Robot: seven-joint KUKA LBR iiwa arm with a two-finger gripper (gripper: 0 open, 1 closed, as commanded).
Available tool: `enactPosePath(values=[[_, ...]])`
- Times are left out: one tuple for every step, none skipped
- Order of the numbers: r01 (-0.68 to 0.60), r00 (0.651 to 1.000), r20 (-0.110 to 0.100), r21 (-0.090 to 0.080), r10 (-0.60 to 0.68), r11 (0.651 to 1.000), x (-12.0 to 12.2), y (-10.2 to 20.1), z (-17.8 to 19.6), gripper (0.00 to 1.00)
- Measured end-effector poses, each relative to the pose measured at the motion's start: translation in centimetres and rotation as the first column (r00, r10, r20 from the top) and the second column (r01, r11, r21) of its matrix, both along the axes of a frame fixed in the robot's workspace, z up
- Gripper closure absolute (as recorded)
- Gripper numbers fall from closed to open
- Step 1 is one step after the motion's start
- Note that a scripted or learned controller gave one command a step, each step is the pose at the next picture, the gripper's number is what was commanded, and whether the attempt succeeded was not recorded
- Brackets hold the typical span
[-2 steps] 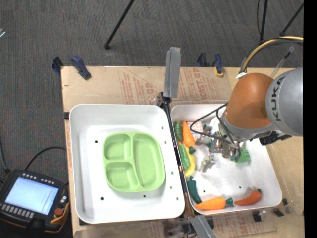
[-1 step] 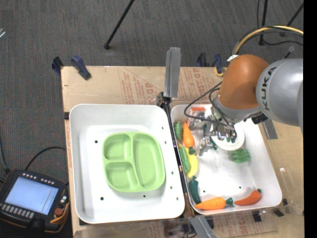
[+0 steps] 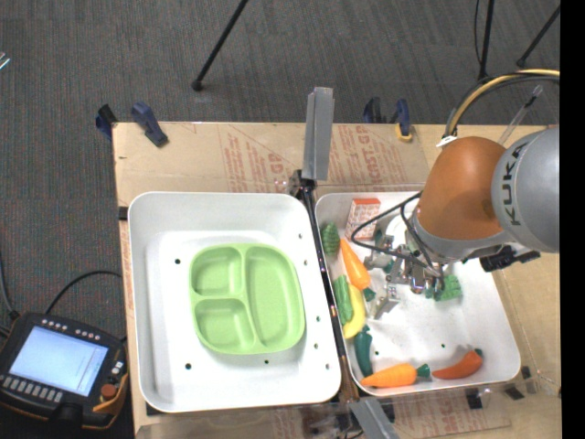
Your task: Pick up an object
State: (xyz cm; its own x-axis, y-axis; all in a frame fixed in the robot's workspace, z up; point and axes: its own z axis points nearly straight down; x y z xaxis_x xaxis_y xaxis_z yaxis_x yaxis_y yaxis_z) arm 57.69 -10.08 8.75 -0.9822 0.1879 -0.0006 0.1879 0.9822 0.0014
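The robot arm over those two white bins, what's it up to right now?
The arm has its gripper low in the right bin, among toy vegetables, including a carrot near the front wall. Nothing is visibly held yet. The left bin holds a green divided plate.

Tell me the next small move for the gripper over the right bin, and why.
Probably lower straight down a little. The gripper hangs over bare floor of the right bin, with nothing seen between its fingers. The nearest pieces are the orange carrot-like toy and the yellow piece just to its left, so a slight leftward shift first may help.
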Motion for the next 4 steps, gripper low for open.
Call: enactPosePath(values=[[0.055, 0.998, 0.0, 0.0, -0.055, 0.998, 1.0, 1.8, 0.0, 0.0], [0.07, 0.998, -0.002, 0.001, -0.07, 0.998, 0.8, -4.4, 0.0, 0.0], [0.14, 0.99, -0.001, 0.0, -0.14, 0.99, -3.4, 1.5, 0.0, 0.0], [0.25, 0.968, -0.003, 0.0, -0.25, 0.968, -4.1, 1.8, 0.0, 0.0]])
